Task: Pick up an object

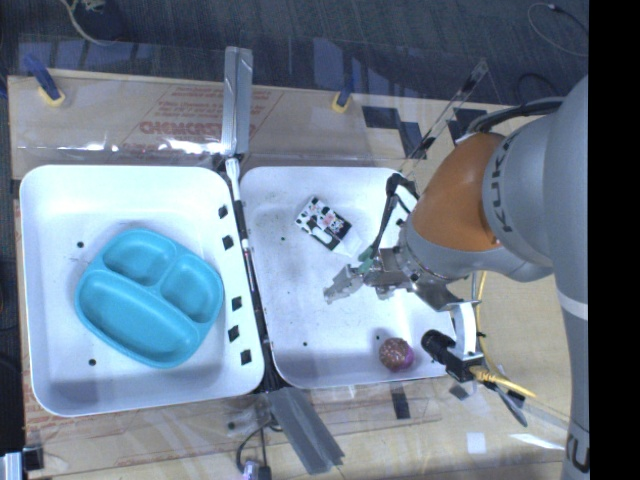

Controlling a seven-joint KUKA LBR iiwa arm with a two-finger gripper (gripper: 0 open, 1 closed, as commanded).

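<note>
— Looking down on the right bin [300, 358], I see a small black-and-white packet [323, 222] lying flat, its long axis slanting from upper left to lower right.

— Where is it from the claw?

— Up and left of my claw [345, 282], well apart, nearer the bin's far wall. Whether the claw is wide or narrow I cannot tell; nothing shows between its tips.

— Anything else in that bin?

— A small dark reddish ball [395, 353], below and right of the claw, near the front wall.

— And the left bin [45, 268]?

— It holds a blue divided tray [150, 296], long axis running upper left to lower right.
</note>
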